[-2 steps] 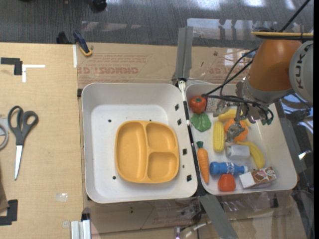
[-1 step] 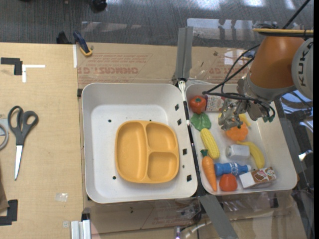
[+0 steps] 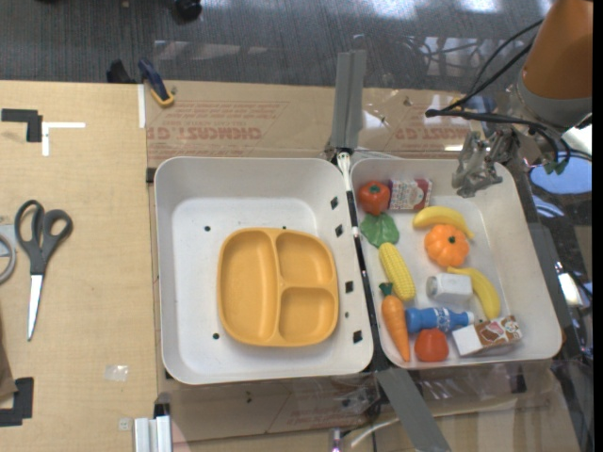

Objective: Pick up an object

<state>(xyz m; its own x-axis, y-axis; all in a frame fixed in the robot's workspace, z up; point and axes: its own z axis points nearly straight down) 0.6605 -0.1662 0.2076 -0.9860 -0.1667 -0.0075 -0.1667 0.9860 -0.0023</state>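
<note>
Tool (image 3: 476,169) hangs over the upper right corner of the right bin (image 3: 535,252), at the end of the arm (image 3: 563,45) that comes in from the upper right with its orange band showing; nothing is seen between the metal fingers, and whether they stand wide or narrow cannot be told from this slanted view. Right bin contents, all lying on its floor: a red tomato (image 3: 374,197) at upper left, touching a small red and white packet (image 3: 410,194) just to its right; a green leaf (image 3: 379,229) below the tomato; a yellow banana (image 3: 442,217) near the middle top, just below and left of the tool; an orange pumpkin (image 3: 447,246) right under that banana; a corn cob (image 3: 396,269) along the left side; a carrot (image 3: 395,325) below the corn; a white cup (image 3: 449,286) near the middle; a second banana (image 3: 481,290) to its right; a blue bottle (image 3: 438,319) lying on its side; a red ball-shaped fruit (image 3: 431,346) at the bottom; a small carton (image 3: 487,335) at lower right. Left bin (image 3: 179,281) holds a yellow divided plate (image 3: 278,287) with three compartments, lying flat near the centre. On the worktop (image 3: 85,347) left of the bins lie grey-handled scissors (image 3: 40,252), well apart from both bins. A blue and yellow clip (image 3: 155,83) sits near the top edge of the cardboard sheet (image 3: 236,121) behind the bins.
</note>
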